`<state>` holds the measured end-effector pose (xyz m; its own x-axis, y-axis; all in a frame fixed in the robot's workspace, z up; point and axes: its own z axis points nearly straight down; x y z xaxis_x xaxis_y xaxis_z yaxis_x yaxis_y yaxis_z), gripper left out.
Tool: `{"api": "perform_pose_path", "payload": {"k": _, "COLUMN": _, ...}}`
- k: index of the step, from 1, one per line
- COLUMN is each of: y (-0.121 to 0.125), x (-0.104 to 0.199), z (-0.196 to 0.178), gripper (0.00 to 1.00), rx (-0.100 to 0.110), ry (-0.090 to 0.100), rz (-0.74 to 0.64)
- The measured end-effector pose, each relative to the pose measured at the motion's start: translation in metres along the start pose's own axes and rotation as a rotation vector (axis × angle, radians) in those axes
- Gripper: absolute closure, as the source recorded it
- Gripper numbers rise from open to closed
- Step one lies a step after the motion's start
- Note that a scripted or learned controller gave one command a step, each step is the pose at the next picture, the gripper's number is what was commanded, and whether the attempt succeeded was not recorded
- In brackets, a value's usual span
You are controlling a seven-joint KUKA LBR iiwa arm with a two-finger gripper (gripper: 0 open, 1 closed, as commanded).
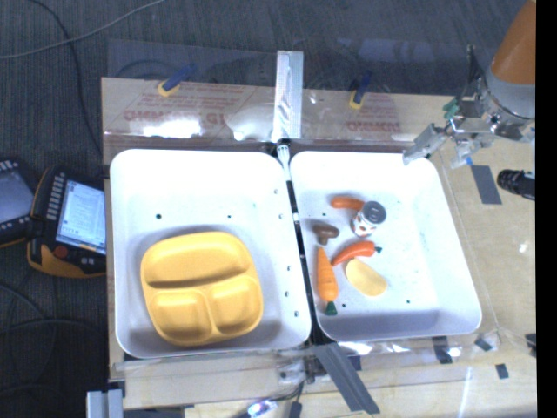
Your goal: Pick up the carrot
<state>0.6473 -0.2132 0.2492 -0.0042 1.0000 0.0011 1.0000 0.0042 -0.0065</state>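
Carrot (pixel 325 274) in right bin, well apart from hand (pixel 452 133), grip state unclear

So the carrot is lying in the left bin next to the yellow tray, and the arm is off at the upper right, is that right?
Not quite. In the camera view the carrot lies in the right bin, near its left wall, among other small toy foods. The yellow tray sits by itself in the left bin. The rest holds: the arm is off at the upper right, with its gripper above the right bin's far corner.
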Motion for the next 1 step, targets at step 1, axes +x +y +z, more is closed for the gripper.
{"api": "perform_pose_path", "payload": {"k": 1, "y": -0.0518, "x": 0.0632, "z": 0.0928, "gripper": 0.0, "rx": 0.002, "ry": 0.0, "rz": -0.019}}
